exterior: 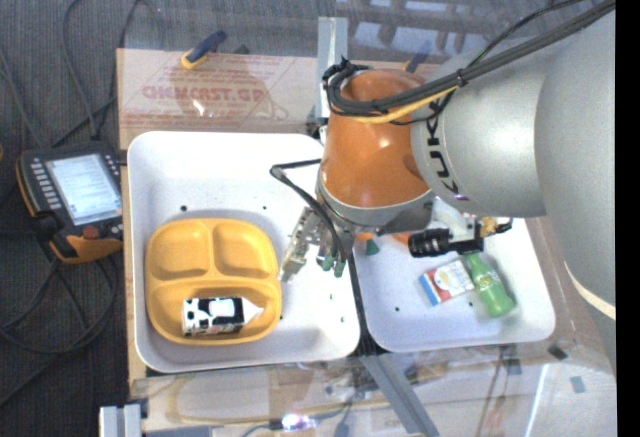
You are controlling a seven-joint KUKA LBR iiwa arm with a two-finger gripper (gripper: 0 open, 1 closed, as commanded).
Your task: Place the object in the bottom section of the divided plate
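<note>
So we're looking at the gripper (312, 253) hanging over the right part of the left bin (190, 160), fingers spread apart and nothing between them, so it's released. Just to its left sits the yellow divided plate (212, 277), and the object, a little black-and-white carton (213, 315), is lying on its side in the plate's bottom section, down and left of the fingertips and apart from them. Off to the gripper's right, in the right bin (520, 325), we've got a green bottle (489, 287) touching a small red-and-white box (447, 282). Further out, past the left bin's far edge, there's a cardboard sheet (215, 95) with a blue-and-yellow tool (203, 49) on it, and way off to the left a pendant controller (68, 195) on the floor.
</note>
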